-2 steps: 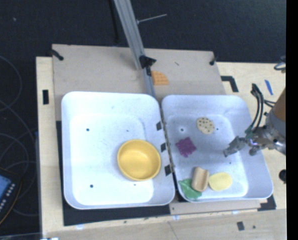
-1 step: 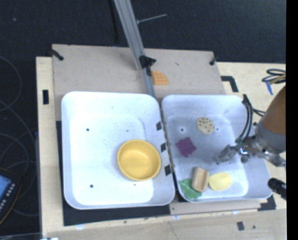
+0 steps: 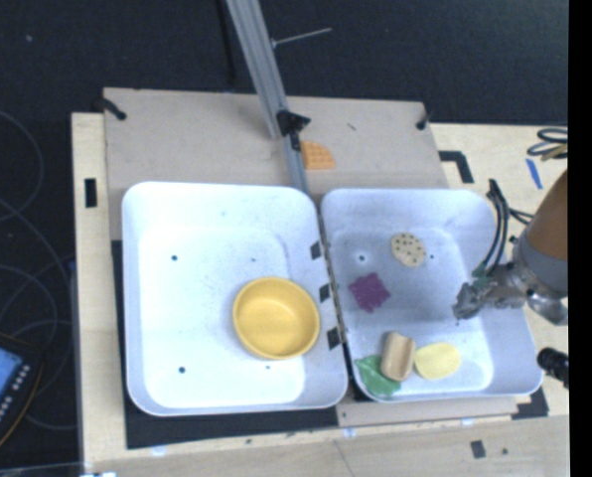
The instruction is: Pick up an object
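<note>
Pale wood bench [image 3: 217, 137] on dark floor w/ cables; slanted metal rail [image 3: 261, 63] at far side. Left bin [image 3: 157, 227]: yellow bowl [image 3: 275, 317]. Right bin [image 3: 375, 217]: spotted cookie [image 3: 407, 248], purple piece [image 3: 370, 291], tan cylinder [image 3: 396, 355], yellow lump [image 3: 437, 360], green bit [image 3: 372, 376]. Gripper [image 3: 468, 301] low at bin's right side, nothing seen betw. fingers; grip state — can't tell.

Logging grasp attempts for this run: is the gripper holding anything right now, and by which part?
Nothing is held. The gripper hangs over bare floor in the right bin, apart from the yellow piece and purple piece.
</note>
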{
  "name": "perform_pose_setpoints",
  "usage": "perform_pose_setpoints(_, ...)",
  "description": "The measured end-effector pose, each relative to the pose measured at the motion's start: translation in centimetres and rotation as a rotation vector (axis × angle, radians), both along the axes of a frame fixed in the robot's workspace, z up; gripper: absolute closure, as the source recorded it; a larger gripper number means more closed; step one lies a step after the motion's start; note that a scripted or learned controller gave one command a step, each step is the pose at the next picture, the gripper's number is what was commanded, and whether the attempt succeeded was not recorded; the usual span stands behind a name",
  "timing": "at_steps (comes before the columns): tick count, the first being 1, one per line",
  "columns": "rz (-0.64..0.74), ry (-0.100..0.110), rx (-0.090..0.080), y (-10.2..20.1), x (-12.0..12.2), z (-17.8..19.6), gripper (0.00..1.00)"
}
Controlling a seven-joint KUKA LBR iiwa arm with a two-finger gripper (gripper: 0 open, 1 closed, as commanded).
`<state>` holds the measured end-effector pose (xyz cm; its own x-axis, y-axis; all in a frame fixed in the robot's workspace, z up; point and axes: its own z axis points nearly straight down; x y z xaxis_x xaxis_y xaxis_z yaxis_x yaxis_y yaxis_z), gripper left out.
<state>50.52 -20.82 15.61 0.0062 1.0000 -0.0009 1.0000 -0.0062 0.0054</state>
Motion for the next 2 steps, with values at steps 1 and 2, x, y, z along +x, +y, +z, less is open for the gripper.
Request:
perform_pose_setpoints(1, 0.009, -0.003, -0.003, -0.1, -0.4, 6.2, 1.00)
perform_pose_setpoints(2, 0.011, -0.004, -0.003, 0.2, -0.3, 12.6, 1.00)
